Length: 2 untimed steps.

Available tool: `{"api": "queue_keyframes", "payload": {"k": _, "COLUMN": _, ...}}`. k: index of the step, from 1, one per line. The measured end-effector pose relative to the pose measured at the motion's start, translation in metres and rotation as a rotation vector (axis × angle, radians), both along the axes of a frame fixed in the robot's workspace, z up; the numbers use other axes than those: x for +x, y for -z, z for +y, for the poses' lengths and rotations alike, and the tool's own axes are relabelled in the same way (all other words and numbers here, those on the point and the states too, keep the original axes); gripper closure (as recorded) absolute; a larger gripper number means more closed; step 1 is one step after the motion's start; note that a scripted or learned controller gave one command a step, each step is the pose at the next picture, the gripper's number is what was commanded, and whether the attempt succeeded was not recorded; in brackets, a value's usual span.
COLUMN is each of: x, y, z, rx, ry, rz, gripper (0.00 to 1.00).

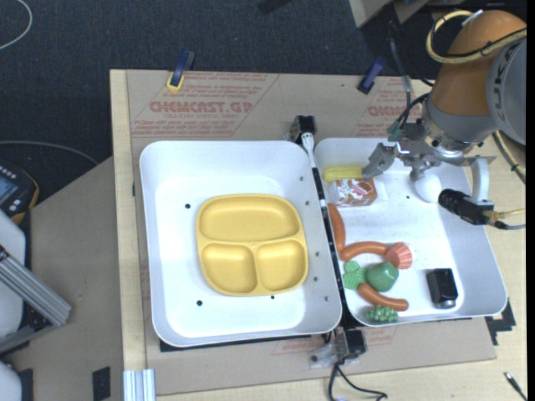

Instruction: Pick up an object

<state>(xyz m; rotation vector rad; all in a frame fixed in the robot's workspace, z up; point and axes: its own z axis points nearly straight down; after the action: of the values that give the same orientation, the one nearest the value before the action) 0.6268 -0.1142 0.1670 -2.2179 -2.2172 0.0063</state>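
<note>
Yellow divided tray (251, 242) lies alone in the left bin (159, 224); the pickable toys crowd the right bin (476, 257), sausage (372, 250) and green pieces (380, 276) heaped together. End effector (399, 162) hovers spread above the far corner by the snack packet (354, 191), gripping nothing

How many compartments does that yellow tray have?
3. The yellow tray in the left bin has one wide compartment along the far side and two smaller ones side by side nearer the camera.
</note>
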Motion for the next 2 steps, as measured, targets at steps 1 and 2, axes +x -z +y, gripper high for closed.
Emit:
{"api": "queue_keyframes", "payload": {"k": 1, "x": 0.0045, "y": 0.0577, "z": -0.0034, "rx": 0.004, "ry": 0.001, "rz": -0.006, "gripper": 0.0}}
{"api": "queue_keyframes", "payload": {"k": 2, "x": 0.0091, "y": 0.0599, "z": -0.0027, "rx": 0.001, "ry": -0.003, "rz": -0.018, "gripper": 0.0}}
